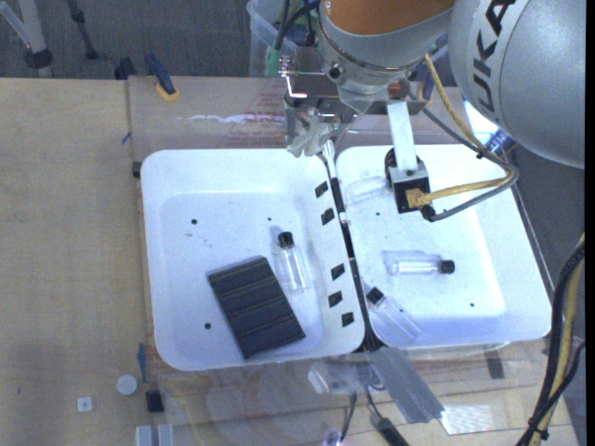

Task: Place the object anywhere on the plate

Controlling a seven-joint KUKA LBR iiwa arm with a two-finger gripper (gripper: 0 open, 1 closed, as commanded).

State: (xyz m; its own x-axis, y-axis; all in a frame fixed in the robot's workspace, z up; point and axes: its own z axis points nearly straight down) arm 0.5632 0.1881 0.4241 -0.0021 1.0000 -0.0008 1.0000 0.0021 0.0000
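The plate is a dark ribbed rectangular slab (256,307) lying flat in the front of the left bin (177,203). A clear vial with a black cap (290,260) lies just beside the plate's far right corner, on the bin floor. A second clear vial with a black cap (418,266) rests in the middle of the right bin (502,249). A third clear tube with a dark cap (389,312) lies near that bin's front left corner. My gripper (312,143) hangs above the far end of the divider between the bins, well away from the plate and vials.
A row of black tabs (335,249) runs along the divider between the bins. A small black box on a white bracket (409,184), with a yellow cable, hangs over the right bin's back. The arm's large grey body fills the upper right.
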